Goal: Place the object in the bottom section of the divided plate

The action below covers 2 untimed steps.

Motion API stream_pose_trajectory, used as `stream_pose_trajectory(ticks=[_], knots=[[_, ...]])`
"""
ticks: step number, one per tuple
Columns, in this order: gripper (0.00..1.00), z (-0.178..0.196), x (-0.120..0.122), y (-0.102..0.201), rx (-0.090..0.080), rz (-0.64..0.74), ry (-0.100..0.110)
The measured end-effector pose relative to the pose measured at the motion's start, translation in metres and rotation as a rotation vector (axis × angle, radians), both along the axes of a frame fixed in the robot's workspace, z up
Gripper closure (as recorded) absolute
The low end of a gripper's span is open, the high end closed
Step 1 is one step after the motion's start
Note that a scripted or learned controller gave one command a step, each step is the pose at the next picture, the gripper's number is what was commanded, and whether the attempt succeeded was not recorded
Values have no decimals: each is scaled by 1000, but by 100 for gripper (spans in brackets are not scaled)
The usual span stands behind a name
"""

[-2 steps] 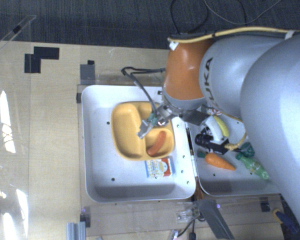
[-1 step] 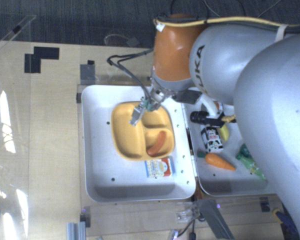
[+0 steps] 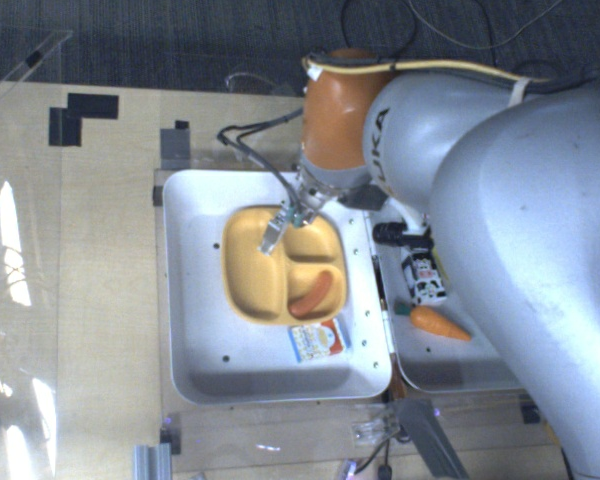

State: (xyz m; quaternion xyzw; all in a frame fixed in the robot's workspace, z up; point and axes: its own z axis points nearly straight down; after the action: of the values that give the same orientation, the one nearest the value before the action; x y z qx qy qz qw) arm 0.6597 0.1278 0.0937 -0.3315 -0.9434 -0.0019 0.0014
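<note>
A yellow divided plate lies in the left white bin. A reddish-orange sausage rests in the plate's lower right section, tilted. My gripper hangs over the plate's upper middle, near the divider, its metal fingertips pointing down-left. I see nothing between the fingertips. The grey arm with its orange band reaches in from the right and hides the plate's upper right edge.
A small printed card or packet lies in the left bin just below the plate. In the right bin lie an orange carrot and a small dark-and-white object. The arm covers most of the right bin.
</note>
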Motion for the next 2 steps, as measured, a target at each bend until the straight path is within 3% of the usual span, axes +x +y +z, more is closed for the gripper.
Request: stream_pose_trajectory(ticks=[1,2], knots=[[0,85,-11,46,-1,15,-11],[0,76,-32,99,-1,154,-10]])
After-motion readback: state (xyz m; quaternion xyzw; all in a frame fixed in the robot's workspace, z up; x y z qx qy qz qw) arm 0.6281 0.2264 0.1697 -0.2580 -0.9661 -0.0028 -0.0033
